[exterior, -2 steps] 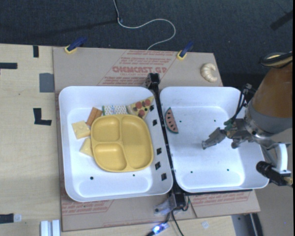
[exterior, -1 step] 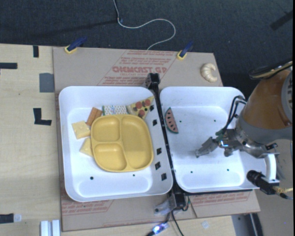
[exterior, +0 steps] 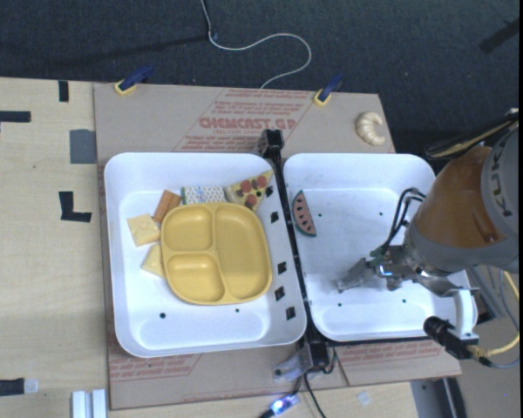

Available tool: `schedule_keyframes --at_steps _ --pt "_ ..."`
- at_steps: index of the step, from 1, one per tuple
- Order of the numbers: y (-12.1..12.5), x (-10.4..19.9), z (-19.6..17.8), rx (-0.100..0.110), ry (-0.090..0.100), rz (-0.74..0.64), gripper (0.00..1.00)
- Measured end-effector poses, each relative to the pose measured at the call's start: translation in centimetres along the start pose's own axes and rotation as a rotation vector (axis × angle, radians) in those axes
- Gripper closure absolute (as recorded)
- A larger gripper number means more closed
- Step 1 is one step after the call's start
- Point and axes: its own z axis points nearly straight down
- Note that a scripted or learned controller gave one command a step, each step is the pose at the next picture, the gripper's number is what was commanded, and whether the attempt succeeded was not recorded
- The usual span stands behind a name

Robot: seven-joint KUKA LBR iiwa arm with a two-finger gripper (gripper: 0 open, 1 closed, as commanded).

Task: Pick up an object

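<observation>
Down in the right bin (exterior: 331, 168) sits the gripper (exterior: 347, 279), low over the white floor, close to the front wall. Its grey fingers (exterior: 356, 276) point to the left. I cannot tell if they are wide or narrow, and I see nothing between them. The arm (exterior: 458, 212) behind it is grey with a big orange band, and it comes in from the right.

A watermelon slice (exterior: 304, 213) lies in the same bin, up by the left wall. It is well apart from the gripper.

The left bin (exterior: 122, 233) has a yellow plate (exterior: 216, 252) with three parts. Little food toys lie around it: a tan cracker (exterior: 143, 230) touching its left side, an orange piece (exterior: 166, 204) just above that, and a pizza slice (exterior: 251, 188) by its top right corner.

Both bins sit on brown cardboard (exterior: 235, 120). A pale shell shape (exterior: 371, 128) rests on the cardboard past the right bin's far corner.
</observation>
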Motion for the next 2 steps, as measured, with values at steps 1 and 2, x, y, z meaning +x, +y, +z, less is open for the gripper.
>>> schedule_keyframes --at_steps 1,2 --pt "0.0 0.1 3.6 -0.006 -0.002 -0.001 0.00" --pt "0.0 0.0 2.4 -0.007 -0.003 0.000 1.00"
